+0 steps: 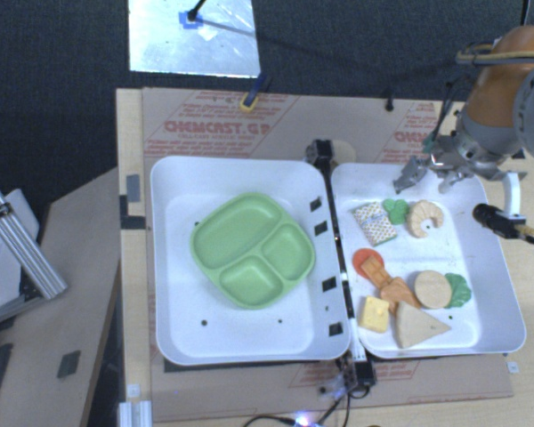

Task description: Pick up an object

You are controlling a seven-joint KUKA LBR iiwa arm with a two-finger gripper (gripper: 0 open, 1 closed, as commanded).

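Note:
The right white bin (489, 265) holds several toy food pieces: a patterned cracker (375, 222), a green leafy piece (395, 210), a tan croissant (424, 218), an orange-red carrot piece (376, 269), a round tan disc (432, 288) with a green piece (458, 290) beside it, a yellow cheese cube (374, 314) and a pale wedge (418, 326). My gripper (432, 174) hangs over the bin's far edge, above and behind the croissant. Its fingers (408, 177) are spread apart with nothing between them.
The left white bin (173, 238) holds a green three-compartment plate (253, 250). A black divider (334, 238) separates the two bins. The grey arm with its orange band (507, 87) enters from the upper right. A shiny sheet (193, 23) lies beyond the bench.

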